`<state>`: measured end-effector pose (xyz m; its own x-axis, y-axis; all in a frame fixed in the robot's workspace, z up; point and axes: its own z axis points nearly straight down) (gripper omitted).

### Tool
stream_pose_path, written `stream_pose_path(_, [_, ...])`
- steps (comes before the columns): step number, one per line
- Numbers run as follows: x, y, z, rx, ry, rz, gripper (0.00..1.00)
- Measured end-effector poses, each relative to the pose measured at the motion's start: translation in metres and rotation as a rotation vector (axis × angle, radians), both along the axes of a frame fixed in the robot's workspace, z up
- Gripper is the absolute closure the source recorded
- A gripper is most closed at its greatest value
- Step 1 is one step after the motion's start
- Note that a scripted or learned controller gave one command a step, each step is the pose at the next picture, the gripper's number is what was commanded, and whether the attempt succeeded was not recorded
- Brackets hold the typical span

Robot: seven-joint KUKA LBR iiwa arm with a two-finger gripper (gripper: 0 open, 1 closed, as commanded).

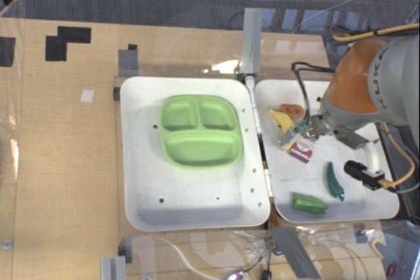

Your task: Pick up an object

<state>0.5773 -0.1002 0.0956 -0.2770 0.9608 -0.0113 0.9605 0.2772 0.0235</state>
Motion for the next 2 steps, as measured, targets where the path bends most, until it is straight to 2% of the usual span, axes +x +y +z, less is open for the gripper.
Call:
stream_pose_path(1, [0.003,0.000,0.013,-0.004,-0.014,0.003,1.00])
stream_pose_path(2, [0.032,-0.023,0.001,0.000,0.000,0.052,1.00])
